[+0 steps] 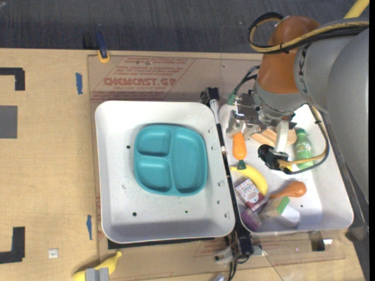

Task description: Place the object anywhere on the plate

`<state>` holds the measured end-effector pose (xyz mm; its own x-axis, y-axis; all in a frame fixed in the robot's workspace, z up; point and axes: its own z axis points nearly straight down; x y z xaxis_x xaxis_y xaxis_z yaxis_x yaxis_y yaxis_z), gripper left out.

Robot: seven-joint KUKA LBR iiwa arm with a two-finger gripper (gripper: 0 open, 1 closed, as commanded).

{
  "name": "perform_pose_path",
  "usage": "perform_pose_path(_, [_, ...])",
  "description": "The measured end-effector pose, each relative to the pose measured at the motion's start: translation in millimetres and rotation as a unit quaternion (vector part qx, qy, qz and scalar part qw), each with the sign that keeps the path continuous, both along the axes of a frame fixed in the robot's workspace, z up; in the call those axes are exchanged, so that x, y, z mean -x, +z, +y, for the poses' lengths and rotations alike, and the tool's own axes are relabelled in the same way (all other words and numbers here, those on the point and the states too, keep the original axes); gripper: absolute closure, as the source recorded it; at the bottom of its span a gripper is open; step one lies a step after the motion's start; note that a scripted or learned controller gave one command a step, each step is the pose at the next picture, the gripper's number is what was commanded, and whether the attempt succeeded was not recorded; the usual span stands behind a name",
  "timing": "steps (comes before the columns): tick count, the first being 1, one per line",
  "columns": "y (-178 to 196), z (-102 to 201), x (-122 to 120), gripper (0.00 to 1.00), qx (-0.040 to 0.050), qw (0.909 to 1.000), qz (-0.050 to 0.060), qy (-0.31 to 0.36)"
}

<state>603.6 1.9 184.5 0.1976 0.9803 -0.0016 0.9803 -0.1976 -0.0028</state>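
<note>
Gleaming smooth teal compartmented plate [171, 159]

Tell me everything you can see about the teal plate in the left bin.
The teal plate is a rounded-square divided dish, seemingly smooth plastic, with three compartments: two smaller ones stacked on its left side and one long one on its right, split by raised ridges. It lies flat and upright near the middle of the left bin, resting on the bin's white floor. Nothing lies in any compartment, and nothing else touches it. The gripper is over the neighbouring right bin, apart from the plate.
</note>
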Motion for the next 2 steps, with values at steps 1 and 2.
perform_pose_path(1, [0.1,0.0,0.0,0.0,0.0,1.0,0.0,0.0])
perform_pose_path(2, [0.1,0.0,-0.1,0.0,0.0,1.0,0.0,0.0])
